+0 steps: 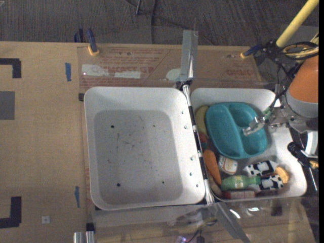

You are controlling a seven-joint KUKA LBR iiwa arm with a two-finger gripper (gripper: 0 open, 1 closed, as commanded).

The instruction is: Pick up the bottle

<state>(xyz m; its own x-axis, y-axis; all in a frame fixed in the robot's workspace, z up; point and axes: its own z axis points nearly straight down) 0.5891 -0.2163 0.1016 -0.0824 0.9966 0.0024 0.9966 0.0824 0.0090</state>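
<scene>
A green bottle point(241, 182) lies on its side near the front wall of the right bin point(298, 182), wedged among other items. My gripper point(254, 126) hangs over a teal divided dish point(230, 135) in the middle of that bin, well behind the bottle and apart from it. The arm's orange band point(308, 84) is at the right edge. Nothing is visibly held.
An orange carrot point(211, 166), a small jar point(228, 164), a black-and-white cow-patterned toy point(266, 175) and a yellow item point(201, 116) crowd around the dish and the bottle. The left bin point(91, 135) adjoins it. A metal divider point(188, 54) rises behind the bins.
</scene>
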